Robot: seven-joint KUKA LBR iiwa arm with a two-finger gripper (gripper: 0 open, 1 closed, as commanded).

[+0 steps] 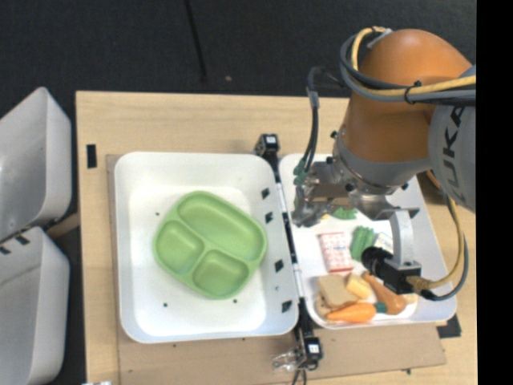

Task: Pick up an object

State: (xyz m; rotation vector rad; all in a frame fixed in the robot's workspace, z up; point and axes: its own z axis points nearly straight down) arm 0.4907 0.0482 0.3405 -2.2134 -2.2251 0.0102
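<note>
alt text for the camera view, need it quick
A grey and orange robot arm reaches from the right over the right white bin, which holds a small pile of toy foods including a carrot. The left white bin holds a green divided plate, on a wooden bench.

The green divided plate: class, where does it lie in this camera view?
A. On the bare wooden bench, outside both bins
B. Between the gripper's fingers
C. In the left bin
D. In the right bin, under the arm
C. The green divided plate lies flat on the floor of the left bin, while the arm hangs over the right bin, among small food toys.
</note>
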